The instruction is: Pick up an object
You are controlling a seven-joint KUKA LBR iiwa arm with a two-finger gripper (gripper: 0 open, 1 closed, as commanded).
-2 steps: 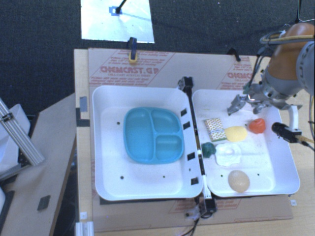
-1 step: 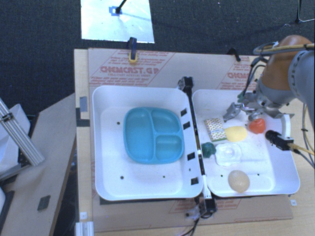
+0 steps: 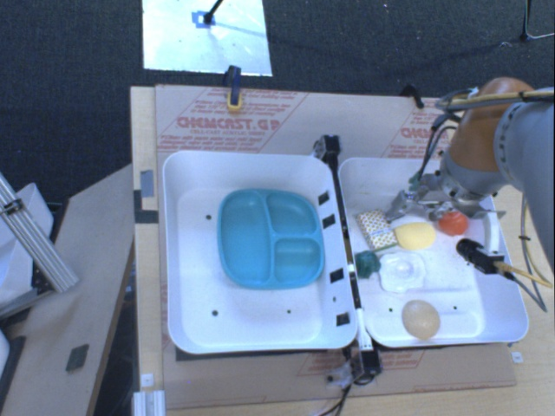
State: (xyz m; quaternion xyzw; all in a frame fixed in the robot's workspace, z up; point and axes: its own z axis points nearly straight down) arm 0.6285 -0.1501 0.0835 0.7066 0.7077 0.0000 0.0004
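Faintly, red "CHEMCAST GP" lettering marks the board [image 3: 227,121] behind the bins.

Left white plastic bin [image 3: 186,258]: holds a blue three-compartment plastic tray [image 3: 269,237]. Yellow-and-black clamp [image 3: 233,89] on the printed board's [image 3: 225,121] far edge. Shiny metal plate [image 3: 205,22] on dark carpet [image 3: 61,68] beyond.

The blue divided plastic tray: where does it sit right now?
The blue divided plastic tray lies flat in the middle of the left white bin in the camera view, across the black divider from the small green block.
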